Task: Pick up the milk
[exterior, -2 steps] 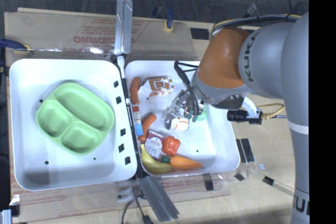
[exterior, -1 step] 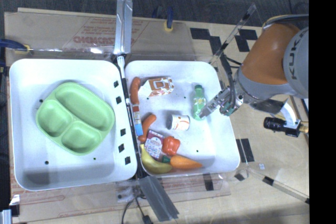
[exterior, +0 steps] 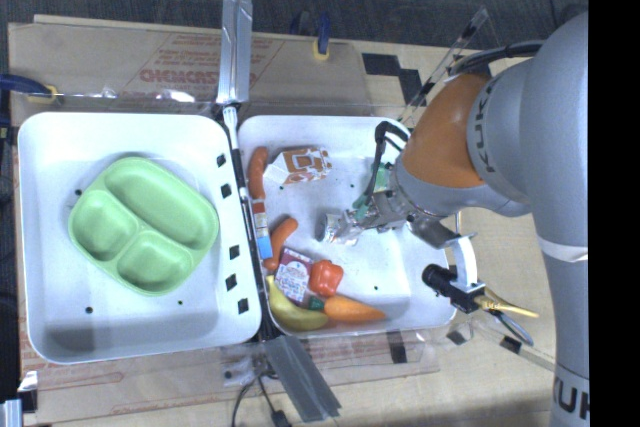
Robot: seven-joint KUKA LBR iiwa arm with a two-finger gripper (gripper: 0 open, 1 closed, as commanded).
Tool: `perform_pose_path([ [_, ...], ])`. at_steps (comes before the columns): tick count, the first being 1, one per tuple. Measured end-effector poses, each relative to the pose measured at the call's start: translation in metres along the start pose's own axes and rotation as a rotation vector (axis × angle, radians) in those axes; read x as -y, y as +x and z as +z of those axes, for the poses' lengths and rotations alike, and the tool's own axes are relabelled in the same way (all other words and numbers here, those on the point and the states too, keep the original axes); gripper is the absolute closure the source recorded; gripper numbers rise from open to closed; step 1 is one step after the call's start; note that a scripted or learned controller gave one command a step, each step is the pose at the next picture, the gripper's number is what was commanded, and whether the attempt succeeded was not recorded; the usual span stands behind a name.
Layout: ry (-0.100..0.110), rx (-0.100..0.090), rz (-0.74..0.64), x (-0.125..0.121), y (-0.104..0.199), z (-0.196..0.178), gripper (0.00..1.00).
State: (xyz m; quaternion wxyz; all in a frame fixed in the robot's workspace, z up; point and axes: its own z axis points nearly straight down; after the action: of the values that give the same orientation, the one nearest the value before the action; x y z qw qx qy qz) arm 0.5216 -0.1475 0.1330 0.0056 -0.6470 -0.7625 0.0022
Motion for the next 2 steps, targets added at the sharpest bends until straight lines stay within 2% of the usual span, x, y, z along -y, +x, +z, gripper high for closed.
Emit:
perform_pose_path([
  [1,0.000,0.000,0.000,0.000,0.000,0.000,0.00],
  [2,-0.003,0.002,0.167,-0.020,-0.025,-0.006,0.00],
])
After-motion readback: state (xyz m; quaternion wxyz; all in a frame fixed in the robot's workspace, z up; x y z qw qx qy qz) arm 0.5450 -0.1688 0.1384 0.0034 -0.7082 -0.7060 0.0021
